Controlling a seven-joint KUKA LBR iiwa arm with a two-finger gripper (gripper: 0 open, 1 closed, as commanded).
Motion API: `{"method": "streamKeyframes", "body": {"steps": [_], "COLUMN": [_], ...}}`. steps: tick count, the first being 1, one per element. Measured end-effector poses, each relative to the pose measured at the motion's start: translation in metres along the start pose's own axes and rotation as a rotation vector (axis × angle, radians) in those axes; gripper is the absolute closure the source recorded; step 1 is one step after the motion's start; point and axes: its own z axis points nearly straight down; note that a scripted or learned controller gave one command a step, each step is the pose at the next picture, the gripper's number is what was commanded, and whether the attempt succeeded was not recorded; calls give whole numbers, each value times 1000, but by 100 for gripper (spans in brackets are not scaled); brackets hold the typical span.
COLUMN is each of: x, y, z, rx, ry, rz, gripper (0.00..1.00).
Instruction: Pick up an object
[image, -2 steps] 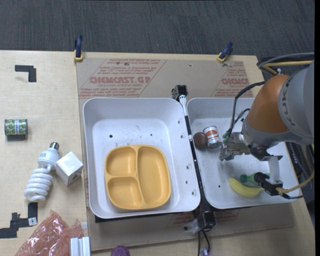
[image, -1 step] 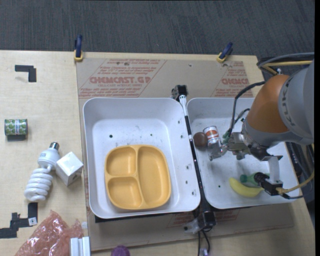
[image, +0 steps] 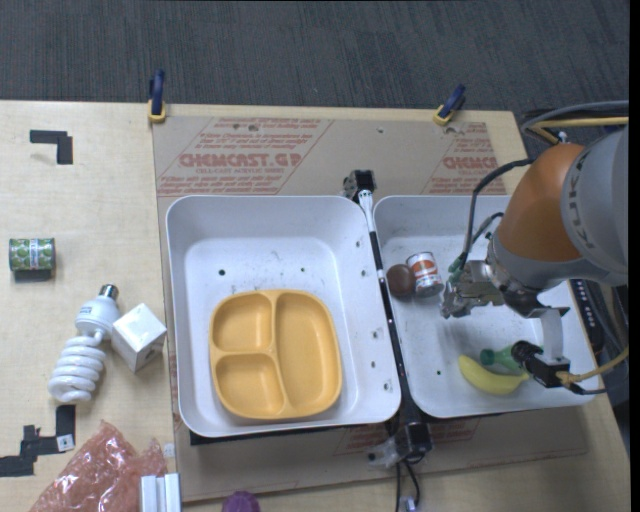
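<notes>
- Right now your likeliest pick is the small can (image: 424, 271) — smooth, cylindrical, lying in the right bin (image: 440, 385) beside a brown ball (image: 400, 281).
- Your gripper (image: 458, 300) hovers just beside it; you cannot tell its opening.
- Further out, a curved banana (image: 490, 375) — and the left bin's (image: 190, 300) glossy yellow tray (image: 275, 353).

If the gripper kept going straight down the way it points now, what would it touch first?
Probably bare floor of the right bin. The gripper hangs just right of the small can and above the banana; depth is unclear, so the can's edge is possible.
</notes>
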Motion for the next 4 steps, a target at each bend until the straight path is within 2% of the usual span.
{"method": "streamKeyframes", "body": {"steps": [1, 2, 3, 4], "x": [0, 3, -7, -5], "y": [0, -51, -2, -36], "z": [0, 20, 20, 20], "rx": [0, 5, 3, 5], "ry": [0, 1, 1, 2], "rz": [0, 1, -2, 1], "gripper": [0, 0, 0, 0]}}
